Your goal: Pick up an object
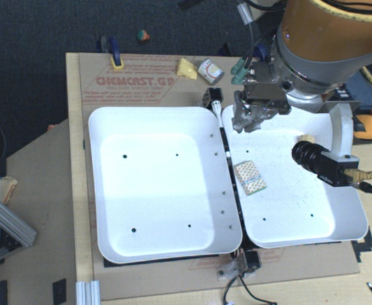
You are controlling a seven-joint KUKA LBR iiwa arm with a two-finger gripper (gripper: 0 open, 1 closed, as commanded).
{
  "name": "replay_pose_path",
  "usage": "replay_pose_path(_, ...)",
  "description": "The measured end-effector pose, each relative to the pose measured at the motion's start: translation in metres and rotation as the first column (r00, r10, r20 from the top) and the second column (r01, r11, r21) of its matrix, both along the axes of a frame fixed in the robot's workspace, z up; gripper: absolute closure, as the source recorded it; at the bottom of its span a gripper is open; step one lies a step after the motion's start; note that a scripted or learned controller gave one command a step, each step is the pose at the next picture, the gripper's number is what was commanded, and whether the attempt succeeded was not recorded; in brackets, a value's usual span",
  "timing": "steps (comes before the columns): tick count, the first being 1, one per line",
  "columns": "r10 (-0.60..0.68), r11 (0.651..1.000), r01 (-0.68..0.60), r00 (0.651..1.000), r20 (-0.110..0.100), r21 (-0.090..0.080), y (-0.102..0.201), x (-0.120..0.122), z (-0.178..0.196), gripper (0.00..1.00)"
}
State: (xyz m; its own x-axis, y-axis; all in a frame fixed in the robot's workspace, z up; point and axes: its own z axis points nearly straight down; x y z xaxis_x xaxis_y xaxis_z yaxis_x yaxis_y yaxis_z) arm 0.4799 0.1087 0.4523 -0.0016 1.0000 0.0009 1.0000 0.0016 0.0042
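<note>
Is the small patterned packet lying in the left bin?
No, the patterned packet lies flat on the floor of the right bin, close to that bin's left wall.

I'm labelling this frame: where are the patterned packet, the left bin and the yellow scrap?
patterned packet point(250, 177), camera view, middle of its top face.
left bin point(95, 170), camera view, its left rim.
yellow scrap point(187, 69), camera view, its middle.

We find open floor across the left bin point(154, 189); in the right bin point(294, 218) a patterned packet point(250, 177) sits by the left wall, the near-right corner open.
</note>
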Motion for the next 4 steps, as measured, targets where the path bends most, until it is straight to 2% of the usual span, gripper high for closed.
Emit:
replay_pose_path(1,0.004,1.0,-0.004,1.0,-0.011,-0.002,0.052,-0.002,-0.041,1.0)
replay_pose_path(2,0.002,1.0,-0.002,1.0,-0.001,0.001,0.083,-0.001,-0.022,1.0)
replay_pose_path(3,-0.009,1.0,0.009,1.0,-0.004,-0.002,0.019,0.0,-0.016,1.0)
replay_pose_path(4,-0.008,1.0,0.008,1.0,-0.011,-0.003,-0.029,-0.001,-0.061,1.0)
